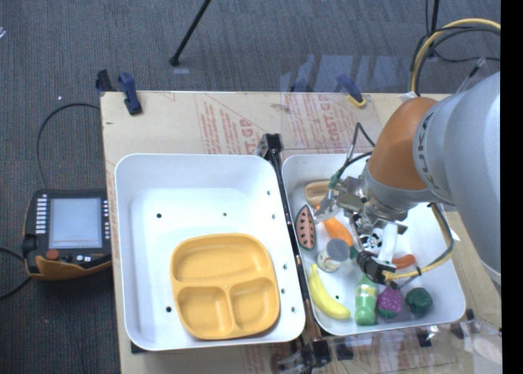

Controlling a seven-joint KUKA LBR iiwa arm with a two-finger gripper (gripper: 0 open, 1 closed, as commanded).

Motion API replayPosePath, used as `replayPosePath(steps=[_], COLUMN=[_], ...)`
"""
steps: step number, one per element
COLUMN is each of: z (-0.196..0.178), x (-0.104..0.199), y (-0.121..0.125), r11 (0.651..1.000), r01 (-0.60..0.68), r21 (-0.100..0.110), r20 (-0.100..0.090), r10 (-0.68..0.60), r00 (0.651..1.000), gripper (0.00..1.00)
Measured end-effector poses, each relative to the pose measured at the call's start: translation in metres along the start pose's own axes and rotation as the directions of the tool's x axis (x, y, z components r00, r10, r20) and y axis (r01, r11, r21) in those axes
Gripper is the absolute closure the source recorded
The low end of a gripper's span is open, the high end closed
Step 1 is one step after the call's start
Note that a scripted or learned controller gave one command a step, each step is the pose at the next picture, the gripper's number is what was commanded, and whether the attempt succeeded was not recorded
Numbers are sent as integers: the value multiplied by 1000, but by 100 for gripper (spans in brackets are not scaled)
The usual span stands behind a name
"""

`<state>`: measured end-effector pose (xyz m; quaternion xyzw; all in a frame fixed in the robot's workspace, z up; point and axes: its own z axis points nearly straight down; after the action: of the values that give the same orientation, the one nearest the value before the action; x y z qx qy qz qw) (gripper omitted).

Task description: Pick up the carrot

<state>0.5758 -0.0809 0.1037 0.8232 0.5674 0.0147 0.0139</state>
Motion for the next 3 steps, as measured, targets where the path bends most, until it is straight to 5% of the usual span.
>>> replayPosePath(steps=[1, 2, 3], z=[-9, 16, -38], x=[-1, -29, -54], y=[-1, -53, -69], r11=[1000, 988, 951], r01=[-4, 148, -305], r21=[14, 51, 45], r20=[-3, 0, 21], r10=[4, -148, 304], r00=[1000, 989, 952], gripper=[100, 100, 100])
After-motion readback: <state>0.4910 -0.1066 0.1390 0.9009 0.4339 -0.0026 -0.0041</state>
